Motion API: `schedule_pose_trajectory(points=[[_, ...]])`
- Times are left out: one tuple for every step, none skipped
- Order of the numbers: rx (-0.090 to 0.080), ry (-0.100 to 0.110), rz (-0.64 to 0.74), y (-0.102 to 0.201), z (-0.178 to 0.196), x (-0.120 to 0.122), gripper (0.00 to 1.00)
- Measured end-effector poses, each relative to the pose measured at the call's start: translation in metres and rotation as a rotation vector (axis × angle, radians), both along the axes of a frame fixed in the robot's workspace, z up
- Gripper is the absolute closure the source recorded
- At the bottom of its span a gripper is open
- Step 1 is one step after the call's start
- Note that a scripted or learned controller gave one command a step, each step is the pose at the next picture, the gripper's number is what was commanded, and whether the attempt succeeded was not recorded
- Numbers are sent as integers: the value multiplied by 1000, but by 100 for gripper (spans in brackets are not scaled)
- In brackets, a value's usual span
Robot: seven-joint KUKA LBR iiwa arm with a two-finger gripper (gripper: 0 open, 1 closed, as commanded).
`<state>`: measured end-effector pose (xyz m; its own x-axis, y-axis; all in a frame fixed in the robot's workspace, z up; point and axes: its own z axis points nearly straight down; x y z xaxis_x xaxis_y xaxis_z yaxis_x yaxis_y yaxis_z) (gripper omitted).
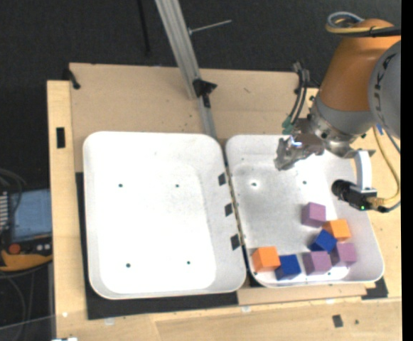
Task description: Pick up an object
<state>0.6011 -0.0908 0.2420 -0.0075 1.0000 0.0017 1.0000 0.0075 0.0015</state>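
Camera view, as I read it: left bin (106, 190), then right bin (263, 204), its near corner holding orange (266, 258), blue (288, 267) and purple (318, 262) blocks, more clustered beside them. My claw (288, 153) hangs over the bin's far end, well apart; I cannot tell its opening.

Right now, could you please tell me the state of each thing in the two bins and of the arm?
Pincer: above the right bin's far end, holding nothing.
Blocks: seven, loose, gathered at the right bin's near end.
Right bin: flat on the bench.
Left bin: flat beside it.
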Motion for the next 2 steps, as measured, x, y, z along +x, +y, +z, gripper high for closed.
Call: schedule_pose_trajectory(points=[[-2, 1, -4, 44, -6, -19, 100], [-1, 2, -2, 91, -13, -26, 100]])
